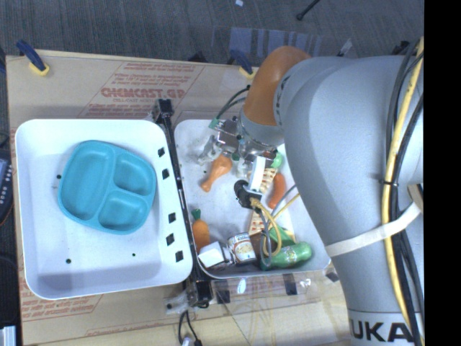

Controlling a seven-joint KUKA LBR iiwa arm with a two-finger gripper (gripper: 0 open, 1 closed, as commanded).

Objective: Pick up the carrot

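Nearest the camera, along the right bin's (pixel 189 132) front wall, lie a small can (pixel 243 249) and a green vegetable (pixel 288 254). Just left of them rests the carrot (pixel 201 233). My claw (pixel 229 144) hovers farther back beside an orange drumstick (pixel 216 171); whether it's open, I cannot tell.

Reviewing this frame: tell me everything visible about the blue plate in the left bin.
The blue divided plate is a light blue, smooth, plastic-looking dish with rounded corners and three compartments: one large along its left side and two smaller on its right. It lies flat and right side up on the floor of the left white bin, turned slightly askew to the bin's walls, in the upper middle of the bin. No food lies in its compartments, and only the bin floor touches it.
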